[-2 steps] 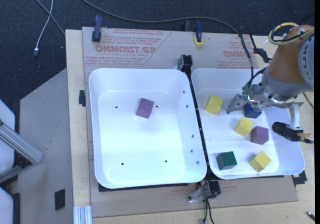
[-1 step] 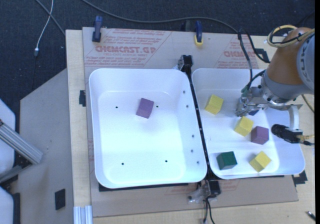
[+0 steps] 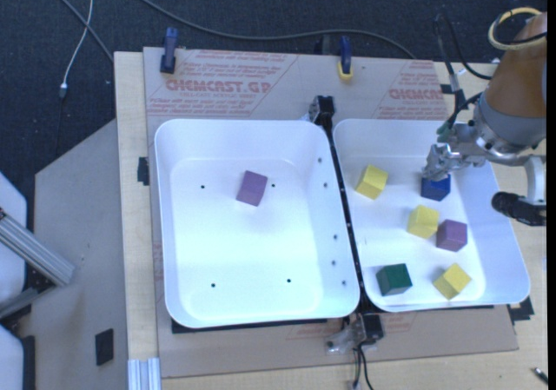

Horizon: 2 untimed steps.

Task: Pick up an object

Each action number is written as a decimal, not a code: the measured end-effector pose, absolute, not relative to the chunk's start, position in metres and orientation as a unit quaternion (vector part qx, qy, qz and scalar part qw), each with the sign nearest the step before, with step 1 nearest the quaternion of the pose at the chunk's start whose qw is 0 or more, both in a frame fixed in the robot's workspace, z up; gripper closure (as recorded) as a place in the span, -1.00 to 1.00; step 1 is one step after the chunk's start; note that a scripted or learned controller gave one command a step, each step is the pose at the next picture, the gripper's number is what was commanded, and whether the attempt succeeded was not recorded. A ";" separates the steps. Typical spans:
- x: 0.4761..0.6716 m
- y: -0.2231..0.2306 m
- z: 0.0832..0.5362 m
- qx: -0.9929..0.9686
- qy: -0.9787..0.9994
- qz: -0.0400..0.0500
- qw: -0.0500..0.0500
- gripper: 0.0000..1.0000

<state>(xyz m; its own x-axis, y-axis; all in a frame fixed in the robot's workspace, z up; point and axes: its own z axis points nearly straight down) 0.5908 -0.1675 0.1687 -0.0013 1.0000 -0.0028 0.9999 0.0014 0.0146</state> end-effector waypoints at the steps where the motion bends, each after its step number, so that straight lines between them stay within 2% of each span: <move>1: 0.594 -0.168 0.227 0.707 0.707 0.004 0.006 1.00; 2: 0.574 -0.109 0.232 0.704 0.710 0.002 0.000 1.00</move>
<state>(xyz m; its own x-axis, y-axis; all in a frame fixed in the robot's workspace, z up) 0.5736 -0.1094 0.2324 -0.0090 1.0000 0.0022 1.0000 0.0090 0.0027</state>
